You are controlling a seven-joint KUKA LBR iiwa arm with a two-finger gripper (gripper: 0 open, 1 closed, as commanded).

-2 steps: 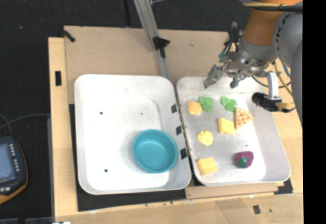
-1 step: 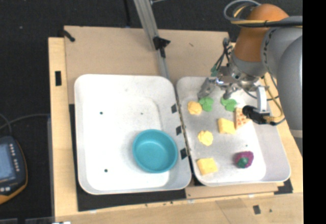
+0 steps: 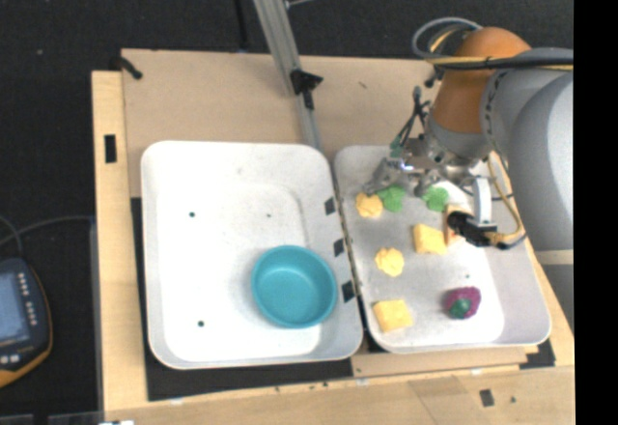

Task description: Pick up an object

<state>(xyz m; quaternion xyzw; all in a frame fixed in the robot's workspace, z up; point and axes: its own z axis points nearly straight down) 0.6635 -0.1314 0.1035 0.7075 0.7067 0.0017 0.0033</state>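
Note:
The right bin [image 3: 517, 317] holds several small objects: a yellow piece [image 3: 370, 206] at its left, a green piece [image 3: 393, 197] beside it, another green piece [image 3: 437, 197], a yellow block [image 3: 429, 239], a yellow lump [image 3: 389, 262], a yellow block [image 3: 392, 315] near the front and a purple and green piece [image 3: 463, 302]. My gripper [image 3: 413, 172] hangs low over the far part of this bin, just above and between the two green pieces. Nothing shows between its fingers.
The left bin [image 3: 193, 201] holds a blue bowl [image 3: 294, 285] near its front right corner. A slanted metal pole [image 3: 275, 22] stands behind the bins. The arm's grey body and orange band fill the right side above the right bin.

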